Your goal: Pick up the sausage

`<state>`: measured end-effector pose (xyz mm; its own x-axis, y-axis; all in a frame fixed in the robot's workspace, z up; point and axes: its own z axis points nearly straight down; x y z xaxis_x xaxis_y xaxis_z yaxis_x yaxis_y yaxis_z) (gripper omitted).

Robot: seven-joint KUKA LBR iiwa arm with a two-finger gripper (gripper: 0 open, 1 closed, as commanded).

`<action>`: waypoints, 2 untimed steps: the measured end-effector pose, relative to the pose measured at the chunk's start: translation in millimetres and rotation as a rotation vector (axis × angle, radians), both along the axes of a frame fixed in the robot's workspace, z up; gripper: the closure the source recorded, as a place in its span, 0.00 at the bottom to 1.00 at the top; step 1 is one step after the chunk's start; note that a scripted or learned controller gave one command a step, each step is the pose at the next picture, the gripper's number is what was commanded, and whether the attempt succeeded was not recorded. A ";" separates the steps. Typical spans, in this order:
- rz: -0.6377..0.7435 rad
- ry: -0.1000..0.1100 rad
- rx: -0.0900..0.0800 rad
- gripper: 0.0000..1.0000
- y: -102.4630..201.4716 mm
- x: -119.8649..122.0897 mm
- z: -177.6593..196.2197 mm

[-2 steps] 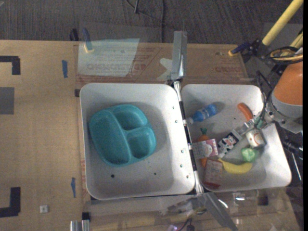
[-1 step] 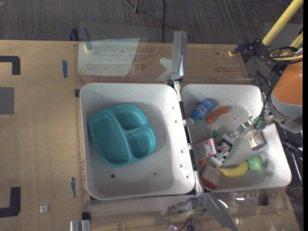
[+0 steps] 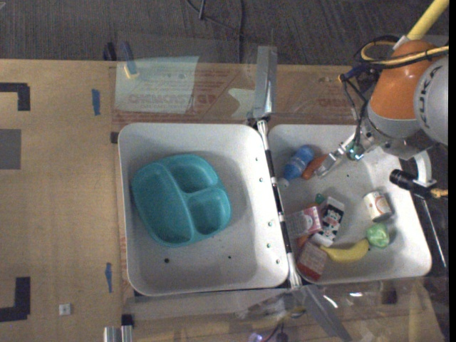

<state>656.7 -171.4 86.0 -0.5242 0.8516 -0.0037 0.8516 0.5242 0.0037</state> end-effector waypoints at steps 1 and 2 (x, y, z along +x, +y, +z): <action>-0.259 0.003 0.001 0.00 50.4 10.9 31.1; -0.230 0.004 -0.002 0.00 52.1 11.4 0.4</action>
